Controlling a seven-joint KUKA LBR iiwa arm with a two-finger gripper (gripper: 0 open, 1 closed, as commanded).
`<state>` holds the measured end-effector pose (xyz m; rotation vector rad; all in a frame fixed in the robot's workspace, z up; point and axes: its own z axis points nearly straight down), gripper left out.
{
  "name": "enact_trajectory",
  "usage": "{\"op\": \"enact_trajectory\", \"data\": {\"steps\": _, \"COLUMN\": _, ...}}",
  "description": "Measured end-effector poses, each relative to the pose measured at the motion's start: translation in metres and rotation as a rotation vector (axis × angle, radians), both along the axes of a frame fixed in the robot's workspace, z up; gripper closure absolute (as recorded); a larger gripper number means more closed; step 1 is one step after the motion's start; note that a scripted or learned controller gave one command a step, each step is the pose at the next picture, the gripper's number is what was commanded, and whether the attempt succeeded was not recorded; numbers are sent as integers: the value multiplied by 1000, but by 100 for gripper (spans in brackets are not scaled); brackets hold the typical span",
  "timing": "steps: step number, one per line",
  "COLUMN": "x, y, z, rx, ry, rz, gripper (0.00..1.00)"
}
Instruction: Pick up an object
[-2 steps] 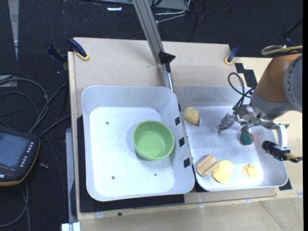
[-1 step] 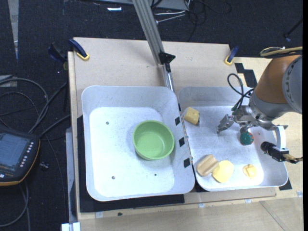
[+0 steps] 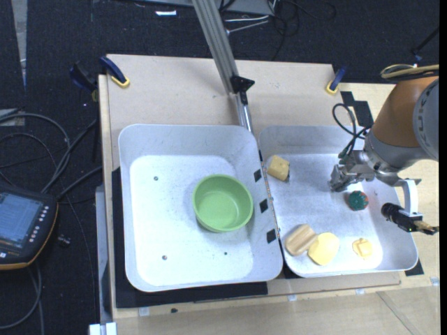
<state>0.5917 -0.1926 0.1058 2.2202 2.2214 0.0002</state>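
My gripper (image 3: 341, 181) hangs low over the right bin (image 3: 307, 145), near its middle right. A small dark green ball (image 3: 357, 201) lies just below and to the right of it, close by but apart from it. A pale yellow block (image 3: 279, 167) sits at the bin's left side. Along the front lie a tan oblong piece (image 3: 300, 239), a round yellow piece (image 3: 323, 249) touching it, and a small yellow item (image 3: 362, 247). Nothing shows in the gripper's hold.
The left bin (image 3: 150, 187) holds a light green bowl (image 3: 223, 202) right of its middle. A slanted metal pole (image 3: 218, 37) runs down to the ridge between the bins. Black clips (image 3: 265, 204) sit along that ridge. The arm's black cable (image 3: 349, 121) loops above the gripper.
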Motion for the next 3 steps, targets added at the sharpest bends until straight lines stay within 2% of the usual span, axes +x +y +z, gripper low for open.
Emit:
{"op": "enact_trajectory", "data": {"steps": 2, "x": -3, "y": -10, "z": 114, "rx": -1, "ry": -4, "rz": 0, "gripper": 100}}
{"op": "enact_trajectory", "data": {"steps": 3, "x": -3, "y": -10, "z": 132, "rx": 0, "ry": -1, "rz": 0, "gripper": 100}}
